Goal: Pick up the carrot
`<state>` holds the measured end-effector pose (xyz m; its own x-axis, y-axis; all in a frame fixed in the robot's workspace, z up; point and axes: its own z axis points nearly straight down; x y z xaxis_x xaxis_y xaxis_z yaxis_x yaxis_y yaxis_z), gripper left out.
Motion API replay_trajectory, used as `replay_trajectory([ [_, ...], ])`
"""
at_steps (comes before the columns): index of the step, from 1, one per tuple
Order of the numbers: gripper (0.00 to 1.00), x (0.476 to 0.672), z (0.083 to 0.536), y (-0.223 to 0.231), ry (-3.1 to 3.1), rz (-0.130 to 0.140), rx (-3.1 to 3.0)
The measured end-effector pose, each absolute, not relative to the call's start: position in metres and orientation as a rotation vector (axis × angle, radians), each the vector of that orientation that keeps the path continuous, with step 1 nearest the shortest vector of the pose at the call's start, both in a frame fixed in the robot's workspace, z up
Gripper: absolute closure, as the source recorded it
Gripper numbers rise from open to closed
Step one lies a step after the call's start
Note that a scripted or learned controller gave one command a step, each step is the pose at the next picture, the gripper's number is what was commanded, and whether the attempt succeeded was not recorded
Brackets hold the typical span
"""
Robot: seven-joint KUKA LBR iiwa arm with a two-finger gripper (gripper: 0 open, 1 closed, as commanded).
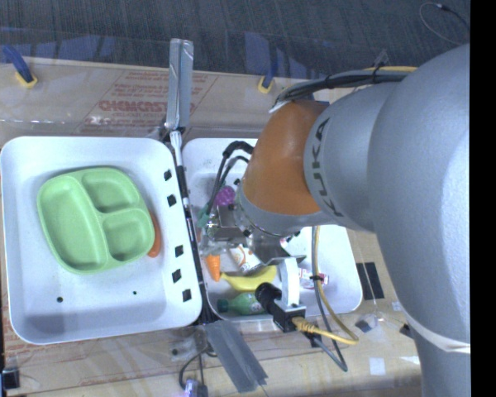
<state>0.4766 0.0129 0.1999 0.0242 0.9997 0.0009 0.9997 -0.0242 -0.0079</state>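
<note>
The carrot (213, 265), a small orange piece, lies in the right-hand bin (352, 298) near its left wall, just below the middle of the frame. Just to its right and lower lies a yellow banana (246, 281), and below that a green item (241, 304) near the bin's lower edge. A purple item (224, 196) shows higher up in the same bin. The end effector (225, 231) hangs over this bin just above the carrot; whether it is released or clenched I cannot tell. The left-hand bin (33, 304) holds a green divided tray (93, 216) with an orange item (155, 240) touching its right edge. The bench (107, 98) runs behind both bins.
</note>
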Motion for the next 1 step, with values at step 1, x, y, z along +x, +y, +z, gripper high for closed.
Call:
replay_trajectory([
  [1,0.00,0.4766,0.1999,0.0130,-2.190,0.008,-2.244],
])
